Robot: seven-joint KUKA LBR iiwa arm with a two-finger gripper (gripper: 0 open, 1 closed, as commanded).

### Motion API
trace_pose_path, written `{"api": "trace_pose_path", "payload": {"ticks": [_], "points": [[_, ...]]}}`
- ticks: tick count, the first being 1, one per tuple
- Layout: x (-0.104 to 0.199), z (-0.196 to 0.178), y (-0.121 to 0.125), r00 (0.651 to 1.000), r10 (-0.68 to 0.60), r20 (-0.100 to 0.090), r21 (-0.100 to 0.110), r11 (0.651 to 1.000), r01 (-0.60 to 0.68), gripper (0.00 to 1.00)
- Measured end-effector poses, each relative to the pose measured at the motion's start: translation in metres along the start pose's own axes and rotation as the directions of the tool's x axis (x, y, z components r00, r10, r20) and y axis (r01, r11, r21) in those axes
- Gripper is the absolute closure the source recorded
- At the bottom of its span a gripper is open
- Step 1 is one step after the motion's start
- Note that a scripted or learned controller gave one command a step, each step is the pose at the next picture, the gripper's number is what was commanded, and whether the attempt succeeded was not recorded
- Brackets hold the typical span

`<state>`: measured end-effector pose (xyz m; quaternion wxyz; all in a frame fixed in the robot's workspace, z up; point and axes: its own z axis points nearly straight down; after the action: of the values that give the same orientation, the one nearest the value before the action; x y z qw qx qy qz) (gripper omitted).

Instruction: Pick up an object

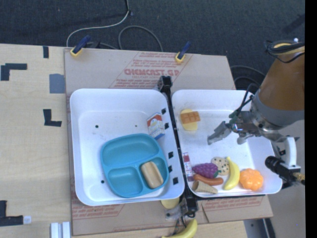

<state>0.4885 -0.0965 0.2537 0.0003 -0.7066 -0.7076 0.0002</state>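
Note:
My gripper (pixel 231 136) hangs over the middle of the right bin (pixel 218 99), open, with nothing between its fingers (pixel 216 135). Below it, along the bin's front, lie a cookie (pixel 219 163), purple grapes (pixel 205 170), a yellow banana (pixel 232 175), an orange (pixel 251 179), a hot dog (pixel 209 181) and a cone-shaped piece (pixel 200 187). A waffle-like square (pixel 189 119) sits at the bin's back left, apart from the gripper.
The left bin (pixel 86 108) holds a blue divided plate (pixel 126 155) with a bread roll (pixel 151 174) in one compartment, and a small milk carton (pixel 156 126) by the dividing wall. A second banana (pixel 184 229) lies outside the bins at the front.

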Motion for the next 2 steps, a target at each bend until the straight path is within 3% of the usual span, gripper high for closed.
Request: {"api": "trace_pose_path", "payload": {"ticks": [1,2], "points": [[0.033,0.073,0.101,1.000,-0.005,0.001,-0.003,1.000,0.005,0.00],[0.001,0.130,0.126,1.000,0.002,0.003,0.001,1.000,-0.002,0.00]]}}
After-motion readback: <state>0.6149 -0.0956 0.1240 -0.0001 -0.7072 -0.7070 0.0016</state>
